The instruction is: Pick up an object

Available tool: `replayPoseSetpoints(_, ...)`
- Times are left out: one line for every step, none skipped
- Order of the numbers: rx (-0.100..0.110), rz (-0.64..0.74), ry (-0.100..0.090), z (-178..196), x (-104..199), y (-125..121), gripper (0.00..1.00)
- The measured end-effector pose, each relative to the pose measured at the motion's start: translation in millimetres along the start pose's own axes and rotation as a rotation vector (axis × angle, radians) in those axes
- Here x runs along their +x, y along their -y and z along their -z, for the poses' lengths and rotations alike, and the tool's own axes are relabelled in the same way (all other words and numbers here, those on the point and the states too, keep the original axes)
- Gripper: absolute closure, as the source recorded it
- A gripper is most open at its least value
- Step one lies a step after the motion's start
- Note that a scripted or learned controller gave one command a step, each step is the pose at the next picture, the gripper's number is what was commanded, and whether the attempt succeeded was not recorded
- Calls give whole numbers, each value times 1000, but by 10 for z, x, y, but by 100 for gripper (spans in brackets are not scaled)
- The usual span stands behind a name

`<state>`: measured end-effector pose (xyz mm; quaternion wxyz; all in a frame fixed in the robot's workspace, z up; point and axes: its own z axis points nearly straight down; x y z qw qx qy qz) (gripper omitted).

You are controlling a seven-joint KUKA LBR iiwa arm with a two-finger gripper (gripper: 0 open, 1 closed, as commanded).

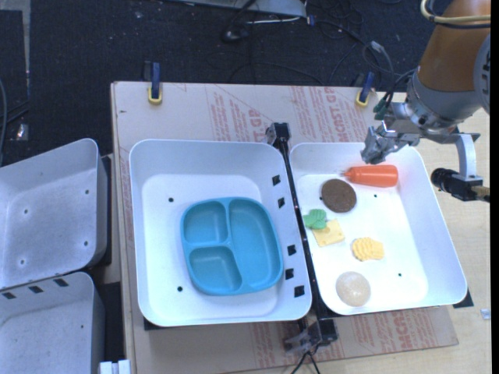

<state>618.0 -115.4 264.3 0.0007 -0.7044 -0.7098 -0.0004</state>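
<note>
The arm (pixel 456 49) carries a broad orange band with a pale cable looped over its rounded top — below it, a grey wrist housing. The gripper (pixel 377 153) is dull grey metal — small, blocky.

Robotics lab test cell. Counter (pixel 234 107) topped with printed cardboard, sheet held by yellow clamps (pixel 155 92) at far corners. Loose cables (pixel 257 22) on dark carpet beyond counter. Spare white bins (pixel 47 201) stacked left of counter. Industrial arm (pixel 452 61) at counter's right.
</note>
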Motion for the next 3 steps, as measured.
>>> replayPoseSetpoints(0, 1, 0, -122, 614, -54, 100)
replayPoseSetpoints(-3, 1, 1, -195, 1195, -246, 100)
replayPoseSetpoints(0, 0, 0, -243, 1713, -213, 100)
